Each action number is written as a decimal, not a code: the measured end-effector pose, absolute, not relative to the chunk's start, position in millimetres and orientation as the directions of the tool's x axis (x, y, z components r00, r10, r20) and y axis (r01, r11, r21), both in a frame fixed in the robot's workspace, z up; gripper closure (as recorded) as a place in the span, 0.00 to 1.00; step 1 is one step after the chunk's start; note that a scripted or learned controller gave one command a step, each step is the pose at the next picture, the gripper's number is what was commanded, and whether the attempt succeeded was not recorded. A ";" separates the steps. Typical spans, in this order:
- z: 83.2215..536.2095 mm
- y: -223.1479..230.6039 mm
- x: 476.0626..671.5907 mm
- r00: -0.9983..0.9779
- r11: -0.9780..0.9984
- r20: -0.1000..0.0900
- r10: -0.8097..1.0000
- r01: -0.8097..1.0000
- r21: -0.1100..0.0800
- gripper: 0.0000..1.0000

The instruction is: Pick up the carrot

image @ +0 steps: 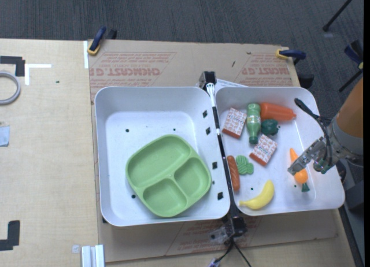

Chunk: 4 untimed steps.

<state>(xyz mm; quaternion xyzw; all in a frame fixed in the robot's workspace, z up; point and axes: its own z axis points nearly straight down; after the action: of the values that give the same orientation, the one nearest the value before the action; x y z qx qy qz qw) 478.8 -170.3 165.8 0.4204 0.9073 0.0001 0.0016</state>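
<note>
Your gripper (307, 166) sits low over the carrot (300, 174) by the right bin (324, 202) outer wall, fingers spread about it, not clamped; closing and lifting remain, I judge.

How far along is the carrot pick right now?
Done: the gripper has reached the right bin and sits directly over the carrot. In hand: nothing confirmed; the carrot lies on the bin floor. Left: gripping and lifting it.
</note>
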 end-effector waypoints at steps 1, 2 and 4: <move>92.3 -144.7 478.1 -0.734 0.734 -0.001 0.679 0.679 0.001 1.00; 104.4 -213.4 513.9 -0.798 0.798 -0.001 0.603 0.603 0.000 1.00; 92.5 -145.8 516.4 -0.968 0.968 -0.003 0.251 0.251 0.001 1.00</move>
<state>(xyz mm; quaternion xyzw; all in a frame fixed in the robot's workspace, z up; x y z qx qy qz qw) 516.4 -145.8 92.5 0.1267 0.9919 0.0002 0.0015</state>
